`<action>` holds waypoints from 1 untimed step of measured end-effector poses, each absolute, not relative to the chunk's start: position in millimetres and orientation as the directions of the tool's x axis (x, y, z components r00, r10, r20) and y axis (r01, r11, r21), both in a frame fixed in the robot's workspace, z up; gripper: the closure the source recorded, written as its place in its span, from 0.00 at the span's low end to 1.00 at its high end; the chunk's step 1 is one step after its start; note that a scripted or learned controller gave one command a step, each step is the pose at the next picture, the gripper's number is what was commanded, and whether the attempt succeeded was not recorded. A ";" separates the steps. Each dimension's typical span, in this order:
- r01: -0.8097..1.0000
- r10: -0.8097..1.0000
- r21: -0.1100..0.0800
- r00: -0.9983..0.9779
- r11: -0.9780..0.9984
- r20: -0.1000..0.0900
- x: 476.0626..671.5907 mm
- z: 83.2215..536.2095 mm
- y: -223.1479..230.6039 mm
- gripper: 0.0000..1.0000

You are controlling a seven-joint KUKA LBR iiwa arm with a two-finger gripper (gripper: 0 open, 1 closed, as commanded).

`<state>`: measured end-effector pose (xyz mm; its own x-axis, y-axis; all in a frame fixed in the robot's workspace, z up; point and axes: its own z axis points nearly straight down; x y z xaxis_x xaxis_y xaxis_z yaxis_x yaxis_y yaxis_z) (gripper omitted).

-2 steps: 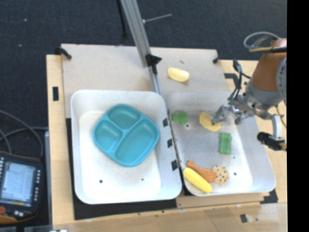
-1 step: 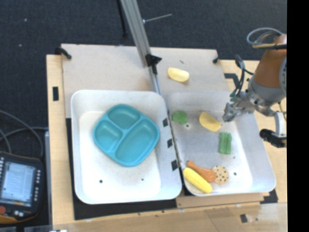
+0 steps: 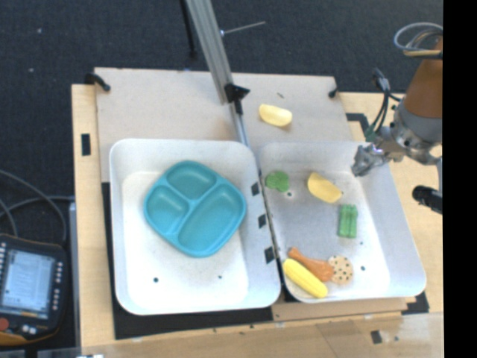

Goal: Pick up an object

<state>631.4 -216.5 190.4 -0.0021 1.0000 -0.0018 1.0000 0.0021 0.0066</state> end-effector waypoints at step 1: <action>1.000 1.000 0.007 -0.003 0.003 -0.002 632.6 245.1 -218.1 1.00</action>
